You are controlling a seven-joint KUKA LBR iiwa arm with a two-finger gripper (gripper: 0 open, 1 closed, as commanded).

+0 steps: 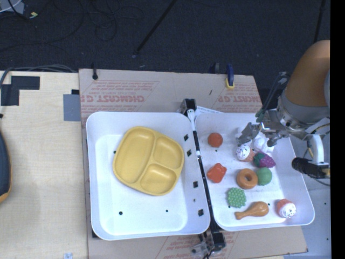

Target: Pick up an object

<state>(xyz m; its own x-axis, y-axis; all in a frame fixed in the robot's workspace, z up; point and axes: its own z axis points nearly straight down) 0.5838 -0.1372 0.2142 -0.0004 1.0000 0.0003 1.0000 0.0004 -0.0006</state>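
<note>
White toy (243, 152) lies just below the hand (259, 138), near the far edge of the right bin (302, 212). Whether the hand is wide or narrow I cannot tell. Nothing looks lifted; the pick seems unfinished.

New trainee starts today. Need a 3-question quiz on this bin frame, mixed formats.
1. True or false: the yellow divided plastic plate lies in the left white bin.
2. Which toy sits nearest the right white bin's front rim? A) tan drumstick B) orange ball C) brown doughnut
3. Fill in: the gripper hovers over the ___ bin.

Key: 1 true; 2 A; 3 right.
</note>
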